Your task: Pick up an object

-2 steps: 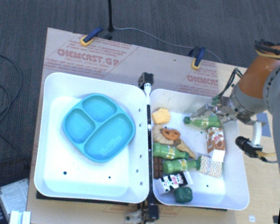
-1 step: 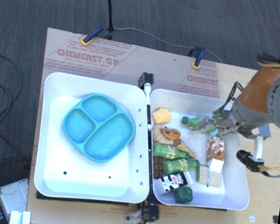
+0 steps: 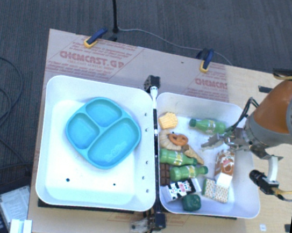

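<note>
The gripper (image 3: 228,143) hangs low in the right bin (image 3: 241,209), whether open or closed I cannot tell, and with the green bottle (image 3: 208,126) and snack packet (image 3: 225,164) crowded beside it, it could easily nudge both and lift neither.

Two shallow white bins are seen side by side on the worktop (image 3: 65,220). A blue divided plate (image 3: 103,132) lies in the left bin (image 3: 49,180). The right bin (image 3: 246,207) is crowded with small items: three green bottles (image 3: 207,126), a yellow piece (image 3: 168,121), a dark green object (image 3: 192,202). The end effector (image 3: 222,142) is positioned low over the right bin's upper middle, beside a brown packet (image 3: 225,163).
</note>
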`<state>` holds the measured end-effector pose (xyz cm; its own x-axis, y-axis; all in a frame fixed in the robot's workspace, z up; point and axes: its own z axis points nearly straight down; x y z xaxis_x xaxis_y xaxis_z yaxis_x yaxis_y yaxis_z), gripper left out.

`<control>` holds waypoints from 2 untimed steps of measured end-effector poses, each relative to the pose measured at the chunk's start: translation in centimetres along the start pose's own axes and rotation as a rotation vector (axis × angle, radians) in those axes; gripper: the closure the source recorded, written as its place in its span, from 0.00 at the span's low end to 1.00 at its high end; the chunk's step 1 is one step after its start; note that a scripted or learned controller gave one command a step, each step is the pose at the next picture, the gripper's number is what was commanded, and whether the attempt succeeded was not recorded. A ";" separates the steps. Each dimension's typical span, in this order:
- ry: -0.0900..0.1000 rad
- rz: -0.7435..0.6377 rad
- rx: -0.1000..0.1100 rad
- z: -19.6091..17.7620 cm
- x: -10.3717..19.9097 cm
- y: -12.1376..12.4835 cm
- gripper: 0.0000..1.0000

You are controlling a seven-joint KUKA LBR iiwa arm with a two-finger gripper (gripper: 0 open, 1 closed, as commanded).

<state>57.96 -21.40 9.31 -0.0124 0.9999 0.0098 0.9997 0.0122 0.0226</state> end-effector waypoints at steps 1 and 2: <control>-0.001 -0.002 -0.004 -0.1 0.0 -3.4 0.00; -0.002 -0.004 -0.007 -0.2 0.1 -6.7 0.00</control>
<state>51.30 -21.43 9.39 -0.0161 0.9998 0.0073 0.9994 0.0158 0.0293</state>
